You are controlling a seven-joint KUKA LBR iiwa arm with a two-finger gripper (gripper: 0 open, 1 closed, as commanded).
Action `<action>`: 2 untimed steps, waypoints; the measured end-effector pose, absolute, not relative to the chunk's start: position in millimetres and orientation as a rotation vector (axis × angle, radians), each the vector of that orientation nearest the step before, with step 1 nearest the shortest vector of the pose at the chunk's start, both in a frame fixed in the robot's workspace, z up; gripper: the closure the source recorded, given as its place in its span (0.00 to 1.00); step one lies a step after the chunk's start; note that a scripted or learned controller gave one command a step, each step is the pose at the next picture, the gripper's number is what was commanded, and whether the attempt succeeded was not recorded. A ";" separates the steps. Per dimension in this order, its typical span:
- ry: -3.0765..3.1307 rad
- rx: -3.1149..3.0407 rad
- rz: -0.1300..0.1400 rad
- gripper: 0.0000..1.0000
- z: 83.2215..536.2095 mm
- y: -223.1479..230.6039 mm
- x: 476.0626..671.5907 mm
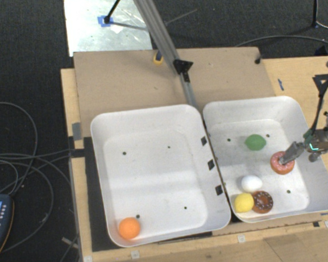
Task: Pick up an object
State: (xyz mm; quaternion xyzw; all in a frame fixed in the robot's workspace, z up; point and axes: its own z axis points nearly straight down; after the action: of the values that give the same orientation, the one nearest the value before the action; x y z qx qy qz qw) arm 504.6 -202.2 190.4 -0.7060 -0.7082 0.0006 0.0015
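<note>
The pincer [288,155] is parked right on the pink donut [281,163], probably for a grab, though whether it's clenched honestly can't be told.

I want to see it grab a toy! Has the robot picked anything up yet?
Not yet. Every toy lies in a bin, so nothing is lifted. The gripper is down at the pink donut in the right bin, right at its edge. I cannot tell if it has a grip. Grabbing and lifting are left.
</note>
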 end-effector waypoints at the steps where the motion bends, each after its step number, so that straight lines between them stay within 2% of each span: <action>1: -2.226 -2.218 -0.002 0.00 192.7 -201.9 505.8; 2: -2.219 -2.217 0.003 0.00 132.1 -200.4 498.8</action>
State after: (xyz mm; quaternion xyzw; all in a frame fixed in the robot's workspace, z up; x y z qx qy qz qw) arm 498.8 -200.4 132.1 -0.7068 -0.7074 0.0009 0.0024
